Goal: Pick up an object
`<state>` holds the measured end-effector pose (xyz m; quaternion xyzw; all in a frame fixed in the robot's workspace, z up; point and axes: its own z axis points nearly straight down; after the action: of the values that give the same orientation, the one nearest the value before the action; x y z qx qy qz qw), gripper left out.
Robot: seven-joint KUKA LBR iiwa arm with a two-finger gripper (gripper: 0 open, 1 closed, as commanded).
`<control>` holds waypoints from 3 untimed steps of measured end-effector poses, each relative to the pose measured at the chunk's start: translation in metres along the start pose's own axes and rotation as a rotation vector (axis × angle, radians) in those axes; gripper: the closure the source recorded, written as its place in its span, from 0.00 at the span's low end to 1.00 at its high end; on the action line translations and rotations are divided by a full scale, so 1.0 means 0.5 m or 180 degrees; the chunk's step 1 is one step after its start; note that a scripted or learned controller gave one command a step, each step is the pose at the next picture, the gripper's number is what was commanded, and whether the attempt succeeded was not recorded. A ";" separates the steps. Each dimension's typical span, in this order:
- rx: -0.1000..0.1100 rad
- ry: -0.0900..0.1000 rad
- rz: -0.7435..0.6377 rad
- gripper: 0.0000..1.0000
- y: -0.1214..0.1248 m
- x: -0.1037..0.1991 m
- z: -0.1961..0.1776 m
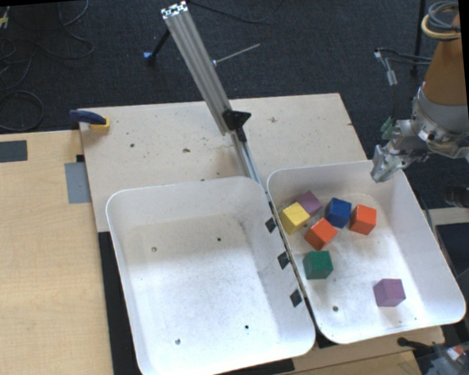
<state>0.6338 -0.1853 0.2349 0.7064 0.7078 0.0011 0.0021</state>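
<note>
Nearest the camera, a purple cube [389, 292] is seen at five o'clock in the right bin [424, 230]; other cubes are clustered at eleven o'clock. At the bin's one o'clock rim the gripper [381, 168] is poised, nothing gripped; its opening cannot be told
</note>
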 end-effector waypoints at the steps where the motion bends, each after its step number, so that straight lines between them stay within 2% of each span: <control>1: 0.0028 0.0013 -0.0005 1.00 -0.013 0.102 0.023; 3: 0.0028 0.0012 -0.0006 1.00 -0.029 0.319 -0.009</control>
<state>0.6191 -0.0258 0.2392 0.7057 0.7085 -0.0007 -0.0024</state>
